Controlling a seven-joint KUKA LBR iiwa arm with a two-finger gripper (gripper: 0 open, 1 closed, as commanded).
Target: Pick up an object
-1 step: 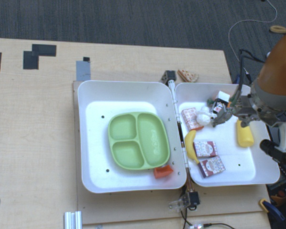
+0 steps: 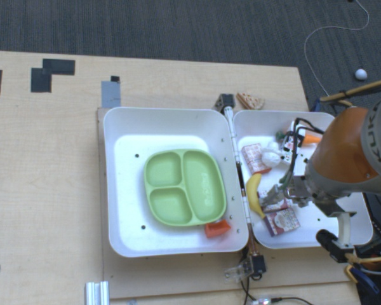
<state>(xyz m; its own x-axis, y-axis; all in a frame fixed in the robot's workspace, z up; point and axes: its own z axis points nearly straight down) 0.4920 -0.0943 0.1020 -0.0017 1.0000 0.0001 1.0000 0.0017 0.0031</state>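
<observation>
Nearest the camera's lower edge, the gripper (image 2: 280, 196) hangs low over the front of the right bin (image 2: 363, 231), just above a red and white packet (image 2: 283, 221) and right beside a yellow banana (image 2: 253, 193) that lies along the bin's left wall. Whether the fingers are spread or pressed together cannot be made out from this slant, and nothing shows between them. The arm (image 2: 346, 154) reaches in from the right, its orange band bulking over the bin's middle with the wrist bent down toward the packet. Farther back in the same bin lie a second packet (image 2: 254, 157) and a small white object (image 2: 272, 159). In the left bin (image 2: 124, 170) sits a green divided plate (image 2: 185, 187) with an orange block (image 2: 217, 229) at its near corner, both resting on the bench (image 2: 44, 189).
</observation>
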